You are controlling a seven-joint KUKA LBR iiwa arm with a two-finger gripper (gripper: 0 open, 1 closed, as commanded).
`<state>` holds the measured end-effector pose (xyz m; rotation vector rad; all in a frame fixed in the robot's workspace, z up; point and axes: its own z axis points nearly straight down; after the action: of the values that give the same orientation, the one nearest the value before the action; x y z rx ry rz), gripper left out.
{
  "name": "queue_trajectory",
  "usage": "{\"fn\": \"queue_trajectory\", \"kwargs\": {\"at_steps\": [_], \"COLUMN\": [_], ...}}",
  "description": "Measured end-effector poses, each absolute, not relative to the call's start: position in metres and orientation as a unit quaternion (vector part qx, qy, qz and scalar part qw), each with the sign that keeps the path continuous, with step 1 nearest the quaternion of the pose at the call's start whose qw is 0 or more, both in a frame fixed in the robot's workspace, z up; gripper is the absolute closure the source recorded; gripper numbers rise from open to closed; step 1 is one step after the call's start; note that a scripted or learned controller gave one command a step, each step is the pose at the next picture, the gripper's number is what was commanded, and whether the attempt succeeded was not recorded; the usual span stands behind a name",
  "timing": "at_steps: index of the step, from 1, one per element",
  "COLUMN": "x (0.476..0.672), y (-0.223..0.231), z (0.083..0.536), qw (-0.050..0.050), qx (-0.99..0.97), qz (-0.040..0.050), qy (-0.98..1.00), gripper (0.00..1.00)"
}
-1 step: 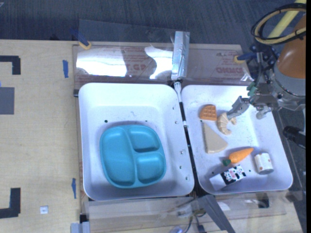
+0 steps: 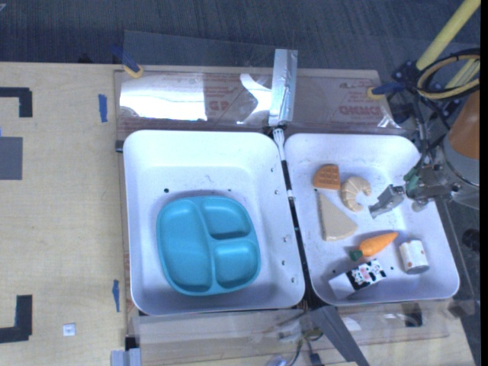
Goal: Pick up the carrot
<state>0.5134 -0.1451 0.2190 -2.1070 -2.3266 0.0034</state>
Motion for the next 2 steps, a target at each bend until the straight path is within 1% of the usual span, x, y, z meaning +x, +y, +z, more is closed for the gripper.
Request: {"fn": "queue_trajectory", "kwargs": {"at_steps": [1,2], "x": [0.501,0.504], "y": [-0.172,-0.172], "z": [0.113,0.126], "qw": [0.003,-0.002], "qx": [-0.627,-0.627], "qz": [0.0015,-0.0011], "qy": [-0.779,-0.779], "gripper": [0.00,1.00]}}
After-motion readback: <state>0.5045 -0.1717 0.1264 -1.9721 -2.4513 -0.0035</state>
